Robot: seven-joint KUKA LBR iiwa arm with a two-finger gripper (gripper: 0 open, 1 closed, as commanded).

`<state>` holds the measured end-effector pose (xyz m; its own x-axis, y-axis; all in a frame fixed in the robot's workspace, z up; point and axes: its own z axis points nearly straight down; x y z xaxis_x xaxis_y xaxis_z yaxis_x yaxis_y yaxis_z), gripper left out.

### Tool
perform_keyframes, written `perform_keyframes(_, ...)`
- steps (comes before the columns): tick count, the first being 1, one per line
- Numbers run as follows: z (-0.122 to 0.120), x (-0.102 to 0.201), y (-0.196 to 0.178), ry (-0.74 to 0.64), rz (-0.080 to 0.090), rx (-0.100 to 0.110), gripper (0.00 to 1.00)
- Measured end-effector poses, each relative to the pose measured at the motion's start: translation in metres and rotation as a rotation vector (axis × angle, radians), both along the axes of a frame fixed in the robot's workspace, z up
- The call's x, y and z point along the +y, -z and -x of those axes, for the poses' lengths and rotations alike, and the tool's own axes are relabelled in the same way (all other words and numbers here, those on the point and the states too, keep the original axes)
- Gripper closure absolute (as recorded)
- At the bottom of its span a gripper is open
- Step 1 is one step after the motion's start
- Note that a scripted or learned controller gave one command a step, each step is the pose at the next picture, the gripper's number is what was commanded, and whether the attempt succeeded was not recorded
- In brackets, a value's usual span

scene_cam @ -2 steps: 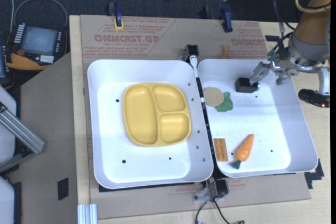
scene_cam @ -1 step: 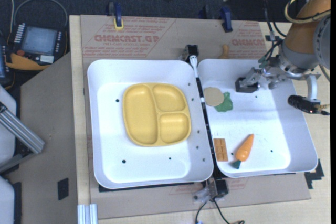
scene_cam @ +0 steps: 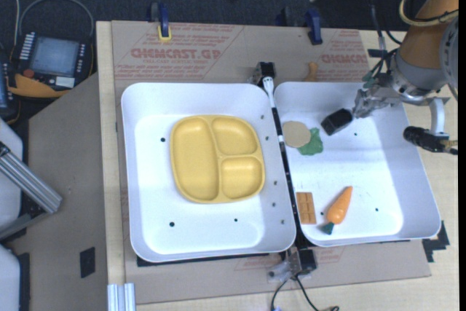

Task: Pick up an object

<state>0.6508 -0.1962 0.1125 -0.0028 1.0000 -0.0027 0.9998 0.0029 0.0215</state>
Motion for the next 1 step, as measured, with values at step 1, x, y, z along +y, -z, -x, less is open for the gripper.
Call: perform_keyframes(1, 0.0054, 0.0068, -0.05, 0.002, -0.001, 0.016, 1.0)
